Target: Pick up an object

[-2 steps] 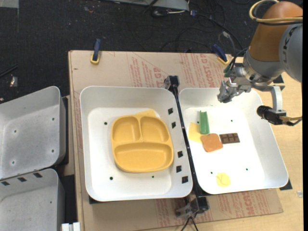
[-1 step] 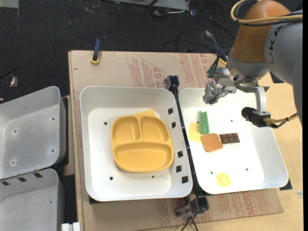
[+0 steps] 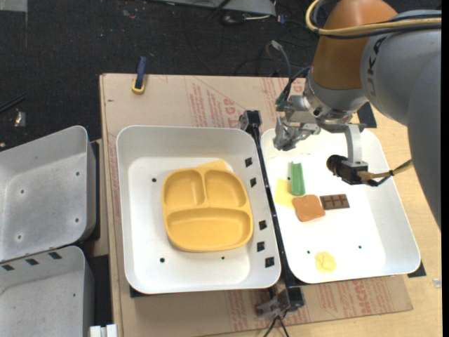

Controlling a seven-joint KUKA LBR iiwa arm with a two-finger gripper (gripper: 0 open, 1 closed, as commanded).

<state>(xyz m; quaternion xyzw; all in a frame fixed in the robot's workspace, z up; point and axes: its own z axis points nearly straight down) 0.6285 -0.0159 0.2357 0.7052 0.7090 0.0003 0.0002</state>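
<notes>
My gripper (image 3: 286,142) hangs over the far left corner of the right bin (image 3: 393,223), just beyond a green bar (image 3: 297,177). Nothing shows between its fingers. The green bar lies on a pale yellow flat piece (image 3: 282,192). Closer to the front sit an orange block (image 3: 308,208) and a dark brown chocolate-like bar (image 3: 334,202), side by side. A small yellow lump (image 3: 325,261) rests near the bin's front edge. In the left bin (image 3: 140,258) lies a yellow divided plate (image 3: 208,210).
A blue and yellow clamp (image 3: 140,75) grips the far edge of the bench. Grey metal trays (image 3: 42,188) stand to the left of the bench. The arm's orange band (image 3: 351,20) looms over the right bin's far side.
</notes>
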